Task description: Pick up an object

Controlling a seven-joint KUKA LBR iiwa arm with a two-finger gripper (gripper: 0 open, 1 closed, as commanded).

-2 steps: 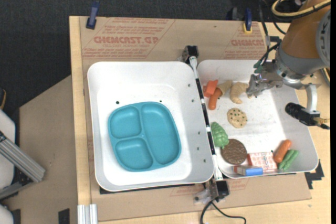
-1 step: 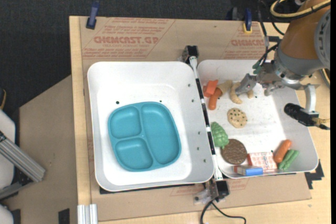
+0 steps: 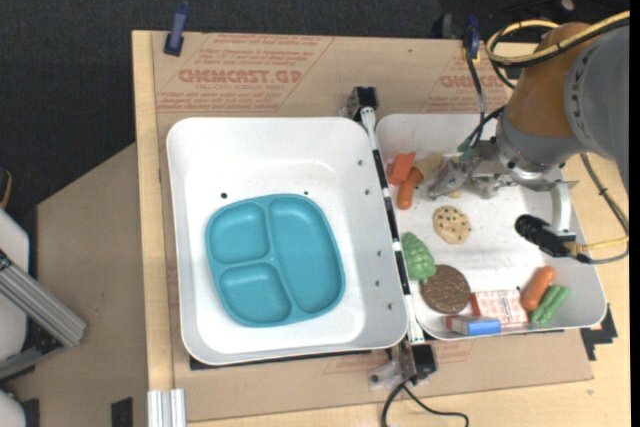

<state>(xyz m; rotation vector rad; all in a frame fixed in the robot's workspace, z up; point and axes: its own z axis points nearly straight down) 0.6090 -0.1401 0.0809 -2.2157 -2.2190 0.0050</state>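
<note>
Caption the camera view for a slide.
KUKA arm's gripper hovers in the right bin near a cookie; a teal divided plate sits in the left bin.

Two shallow white plastic bins sit side by side on the counter (image 3: pixel 250 75). The left bin (image 3: pixel 200 155) holds a teal three-compartment plate (image 3: pixel 275 258). In the right bin (image 3: pixel 590 295), my end effector (image 3: pixel 445 177) hangs at upper left, beside an orange carrot-shaped toy (image 3: pixel 402 167); a round chocolate-chip cookie (image 3: pixel 451 223) lies below it.
</note>
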